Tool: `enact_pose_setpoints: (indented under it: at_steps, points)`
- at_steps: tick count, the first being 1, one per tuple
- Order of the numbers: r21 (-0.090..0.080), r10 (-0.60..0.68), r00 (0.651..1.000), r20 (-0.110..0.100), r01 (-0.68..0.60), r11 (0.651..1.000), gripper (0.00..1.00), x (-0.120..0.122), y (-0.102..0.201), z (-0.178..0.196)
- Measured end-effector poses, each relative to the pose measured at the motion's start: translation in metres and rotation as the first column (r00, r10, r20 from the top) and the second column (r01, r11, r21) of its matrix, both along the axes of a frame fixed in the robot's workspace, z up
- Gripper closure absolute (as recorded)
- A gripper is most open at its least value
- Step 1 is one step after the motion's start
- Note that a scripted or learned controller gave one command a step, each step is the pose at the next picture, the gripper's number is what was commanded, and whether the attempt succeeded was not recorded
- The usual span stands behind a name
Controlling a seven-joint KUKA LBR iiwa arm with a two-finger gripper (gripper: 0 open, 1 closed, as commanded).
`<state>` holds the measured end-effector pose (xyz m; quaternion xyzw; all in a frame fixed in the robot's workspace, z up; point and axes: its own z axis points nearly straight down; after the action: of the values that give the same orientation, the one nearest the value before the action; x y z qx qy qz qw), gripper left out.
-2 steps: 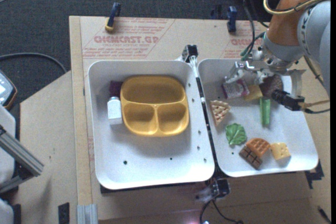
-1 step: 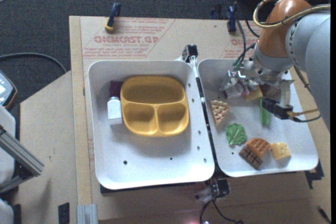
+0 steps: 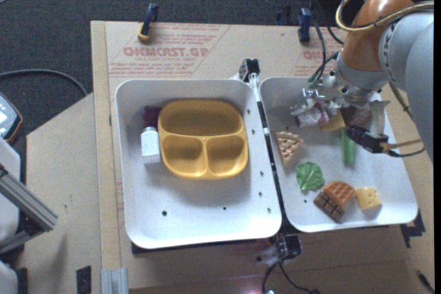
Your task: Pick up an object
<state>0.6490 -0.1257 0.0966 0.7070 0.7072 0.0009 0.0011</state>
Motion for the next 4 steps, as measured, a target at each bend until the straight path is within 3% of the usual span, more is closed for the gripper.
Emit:
enact_pose_setpoints:
  at_steps: [2,3,4]
  points:
    - [-0.002,0.001,1.0,0.006,-0.001,1.0,1.0,0.002,0.005,0.116]
    - [-0.001,0.001,1.0,0.002,-0.001,1.0,1.0,0.003,0.005,0.129]
    - [0.002,-0.001,1.0,-0.007,0.001,1.0,1.0,-0.049,0.025,0.136]
